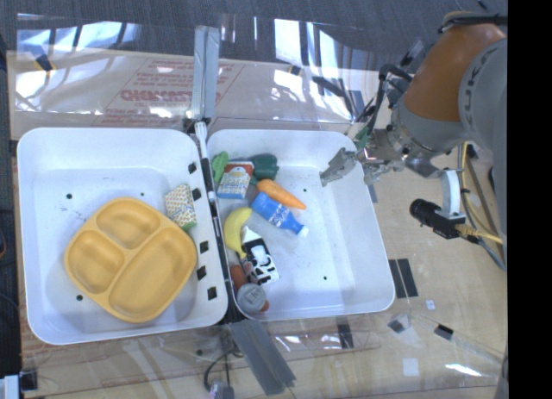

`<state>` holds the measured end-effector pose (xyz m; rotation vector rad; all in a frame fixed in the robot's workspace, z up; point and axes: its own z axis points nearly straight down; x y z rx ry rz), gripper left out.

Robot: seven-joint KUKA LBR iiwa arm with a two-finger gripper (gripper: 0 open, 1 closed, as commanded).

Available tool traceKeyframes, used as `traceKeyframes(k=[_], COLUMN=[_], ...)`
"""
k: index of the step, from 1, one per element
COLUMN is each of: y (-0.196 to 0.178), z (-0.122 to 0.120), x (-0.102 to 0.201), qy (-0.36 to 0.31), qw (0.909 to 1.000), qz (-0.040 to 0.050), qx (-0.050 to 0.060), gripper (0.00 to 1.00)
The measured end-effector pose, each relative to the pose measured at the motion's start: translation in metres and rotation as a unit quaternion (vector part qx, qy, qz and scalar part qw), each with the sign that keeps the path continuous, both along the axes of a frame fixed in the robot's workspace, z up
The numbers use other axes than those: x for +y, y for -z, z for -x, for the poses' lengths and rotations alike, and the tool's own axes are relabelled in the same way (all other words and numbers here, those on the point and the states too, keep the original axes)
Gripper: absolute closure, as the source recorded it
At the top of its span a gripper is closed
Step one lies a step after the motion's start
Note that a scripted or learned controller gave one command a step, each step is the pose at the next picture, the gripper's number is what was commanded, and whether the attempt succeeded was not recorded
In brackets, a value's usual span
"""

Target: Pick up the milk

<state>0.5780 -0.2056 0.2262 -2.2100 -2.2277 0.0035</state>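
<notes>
The milk (258, 263) is a small carton with black-and-white cow patches. It lies in the right bin (345, 251) near the front left corner, between a banana (235, 227) and a grey can (250, 299). My gripper (353, 178) hangs over the back right rim of that bin, well to the right of the milk and further back. It is open, with nothing between its fingers (334, 170).
Crowded along the right bin's left side are a blue bottle (279, 215), a carrot (281, 193), a green vegetable (263, 165) and a white box with a red top (234, 181). The left bin (52, 165) holds a yellow divided plate (129, 259) and a patterned packet (179, 205).
</notes>
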Motion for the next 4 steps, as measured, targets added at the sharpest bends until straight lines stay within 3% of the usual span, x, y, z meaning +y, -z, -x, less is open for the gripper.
traceKeyframes(k=[1,2,3,4], y=[0.115,0.131,0.028,0.124], z=[0.065,0.099,0.082,0.102], x=[0.038,0.078,0.099,0.098], qy=[-0.047,-0.062,-0.061,-0.192], qw=[0.9989,0.998,0.9982,0.9813], qz=[-0.0004,0.0078,-0.0002,-0.001], qx=[0.0,-0.008,0.0,0.0], gripper=[0.0,0.0,0.0,0.0])
